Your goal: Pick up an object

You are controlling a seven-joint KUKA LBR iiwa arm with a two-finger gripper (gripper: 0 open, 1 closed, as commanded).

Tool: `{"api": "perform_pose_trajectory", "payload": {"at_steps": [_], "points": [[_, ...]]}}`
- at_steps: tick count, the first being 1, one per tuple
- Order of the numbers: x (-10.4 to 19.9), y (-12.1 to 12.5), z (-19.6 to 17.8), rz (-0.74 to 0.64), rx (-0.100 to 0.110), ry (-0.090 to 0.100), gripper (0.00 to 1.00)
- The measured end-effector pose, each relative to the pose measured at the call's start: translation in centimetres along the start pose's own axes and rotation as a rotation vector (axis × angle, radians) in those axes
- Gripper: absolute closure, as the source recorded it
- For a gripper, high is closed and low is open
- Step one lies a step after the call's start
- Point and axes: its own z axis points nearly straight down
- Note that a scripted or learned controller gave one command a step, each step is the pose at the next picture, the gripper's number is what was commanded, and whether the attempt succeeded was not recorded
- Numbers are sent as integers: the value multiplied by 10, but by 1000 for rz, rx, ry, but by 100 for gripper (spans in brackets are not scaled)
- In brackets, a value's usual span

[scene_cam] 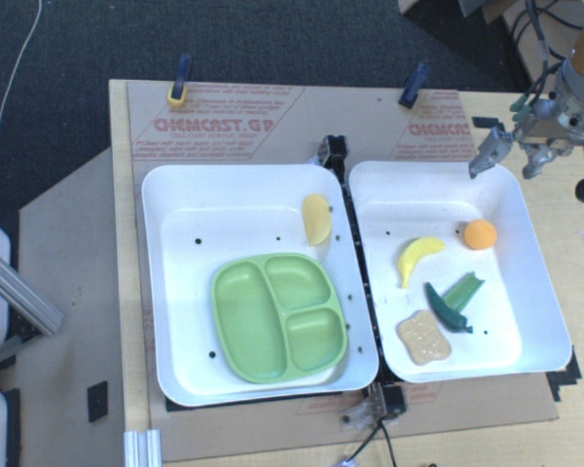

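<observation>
- The pincer (511,161) hangs at the far right of the scene, over the far right corner of the right bin (537,261); its two grey fingers are spread apart with nothing between them.
- In the right bin, a small orange ball (480,234) lies nearest the pincer, toward the far right of the bin floor.
- A yellow banana (418,257) lies left of the ball, apart from it, curving toward the near side.
- A green and teal toy tool (455,303) lies at a slant near the middle of the bin, nearer than the banana.
- A tan cracker-like piece (424,338) sits just beside the near left end of that tool, close to the bin's near edge.
- The left bin (175,270) holds a green divided plate (278,314) with three compartments, filling much of its near right part.
- A pale yellow oblong piece (316,219) lies in the left bin by its far right wall, just beyond the plate.
- Both bins sit side by side on a brown board (273,120) printed with red lettering, which lies on the table (68,232).
- Two clamps, one yellow and blue (179,81) and one dark blue (414,85), grip the board's far edge.
</observation>
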Motion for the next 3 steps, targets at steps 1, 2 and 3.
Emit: {"api": "perform_pose_trajectory", "payload": {"at_steps": [1, 2, 3], "points": [[1, 2, -9, -3, -14, -3, 0], [6, -4, 51, -4, -10, -1, 0], [10, -2, 114, -4, -8, -1, 0]]}}
